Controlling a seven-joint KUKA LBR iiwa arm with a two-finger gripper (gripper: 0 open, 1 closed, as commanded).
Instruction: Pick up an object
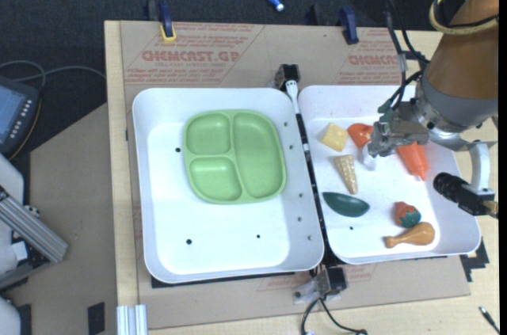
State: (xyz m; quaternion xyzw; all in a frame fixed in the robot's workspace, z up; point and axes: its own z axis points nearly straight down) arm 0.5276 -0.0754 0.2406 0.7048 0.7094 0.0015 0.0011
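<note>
My gripper (374, 154) hangs low over the right bin (459, 242), its fingertips close above the bin floor. It sits just right of a cream cone (346, 173) and right of a yellow cheese wedge (334, 137). A red-orange piece (359, 133) lies right behind the fingers. An orange carrot (413, 157) lies to the right, partly under the wrist. Nothing shows between the fingers. Toward the front lie a dark green leaf shape (346, 204), a red and green strawberry-like toy (406, 214) and a tan drumstick (411, 236).
The left bin (158, 191) holds a green divided plate (235, 155). A raised rim runs between the two bins (307, 167). Black and blue clamps stand along the board's far edge (166, 23). A black cylinder on the arm (462, 194) juts over the right bin's right side.
</note>
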